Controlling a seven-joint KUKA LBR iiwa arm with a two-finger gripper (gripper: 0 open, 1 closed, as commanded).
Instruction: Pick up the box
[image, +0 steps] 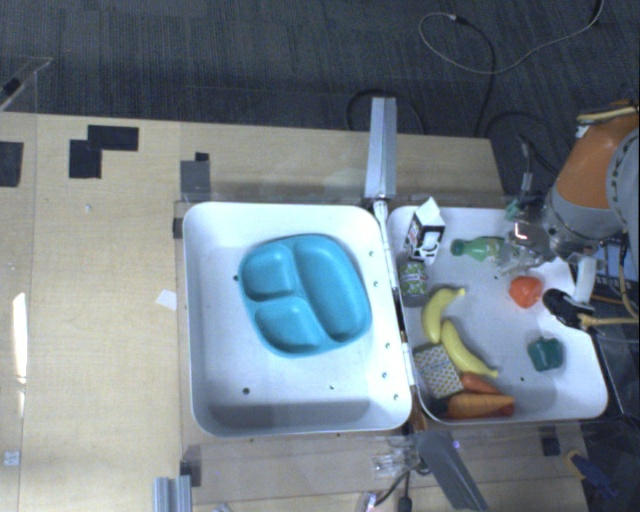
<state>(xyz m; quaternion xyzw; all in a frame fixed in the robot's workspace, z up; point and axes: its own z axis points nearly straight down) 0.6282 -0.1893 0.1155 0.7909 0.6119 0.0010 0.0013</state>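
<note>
The box (425, 230) is a small white carton with black print. It stands upright in the far left corner of the right bin (590, 400). My gripper (522, 248) hangs over the far right part of that bin, between a green bottle (478, 247) and the bin's right wall. It is about a hand's width to the right of the box and apart from it. Just in front of the gripper lies a red-orange round fruit (525, 291).
The right bin also holds two bananas (447, 325), a carrot (480, 405), a checkered packet (437, 368), a teal block (545, 353) and a small green packet (413, 272). A blue divided plate (303, 292) lies in the left bin (215, 400).
</note>
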